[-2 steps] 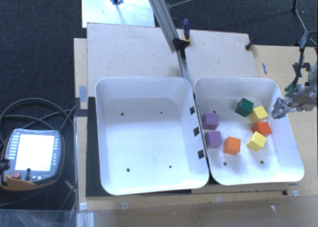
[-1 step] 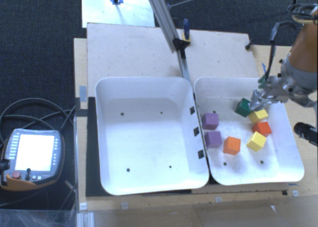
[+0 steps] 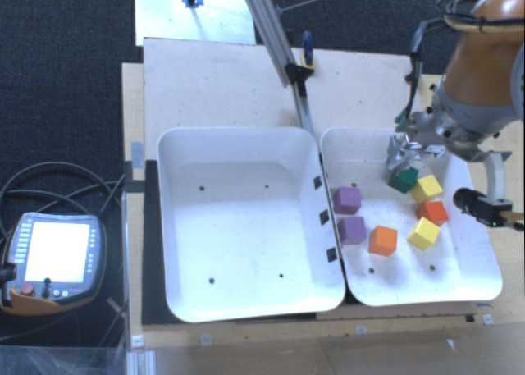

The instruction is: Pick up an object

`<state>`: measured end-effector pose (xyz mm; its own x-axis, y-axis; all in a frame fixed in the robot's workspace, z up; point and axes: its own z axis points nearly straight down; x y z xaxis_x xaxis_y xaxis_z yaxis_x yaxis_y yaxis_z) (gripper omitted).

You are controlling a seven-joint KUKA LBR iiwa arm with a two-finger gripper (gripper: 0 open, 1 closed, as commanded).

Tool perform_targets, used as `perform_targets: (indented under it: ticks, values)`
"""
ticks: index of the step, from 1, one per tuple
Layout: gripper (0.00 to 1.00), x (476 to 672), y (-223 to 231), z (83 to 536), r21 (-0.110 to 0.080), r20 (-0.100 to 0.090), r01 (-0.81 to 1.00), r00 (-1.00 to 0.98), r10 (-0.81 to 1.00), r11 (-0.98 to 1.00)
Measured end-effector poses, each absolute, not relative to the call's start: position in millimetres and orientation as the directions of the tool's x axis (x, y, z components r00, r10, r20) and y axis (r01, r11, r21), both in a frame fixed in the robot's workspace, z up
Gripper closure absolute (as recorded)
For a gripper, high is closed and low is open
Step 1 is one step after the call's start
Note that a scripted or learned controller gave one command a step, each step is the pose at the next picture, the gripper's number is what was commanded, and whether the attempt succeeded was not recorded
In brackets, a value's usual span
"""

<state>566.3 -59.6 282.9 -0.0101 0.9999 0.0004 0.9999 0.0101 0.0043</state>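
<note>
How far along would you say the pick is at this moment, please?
Done: the gripper has been brought over the right bin, right above the green cube. In hand: closing in on that cube; whether it is gripped cannot be told. Left: lifting it clear. The purple cubes, orange cube and yellow cubes lie untouched.

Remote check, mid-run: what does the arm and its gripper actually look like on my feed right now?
The arm has a broad orange band over grey casing, with black cables looping beside it near the top. The gripper is small, bare shiny metal. A black-tipped fitting juts out below the wrist on a pale bracket.
</note>
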Motion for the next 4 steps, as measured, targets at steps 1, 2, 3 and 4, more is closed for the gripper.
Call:
perform_targets:
  ticks: [1,2,3,4]
  values:
    - [1.00,590.5,-16.4,263.3,0.003,0.001,1.000,-0.010,1.000,0.010]
    - [1.00,610.2,36.9,244.0,0.002,0.001,1.000,-0.011,1.000,0.011]
    - [1.00,624.2,86.9,227.9,0.002,0.002,1.000,-0.011,1.000,0.011]
    - [0.00,624.0,83.6,228.6,0.002,0.000,1.000,-0.006,1.000,0.006]
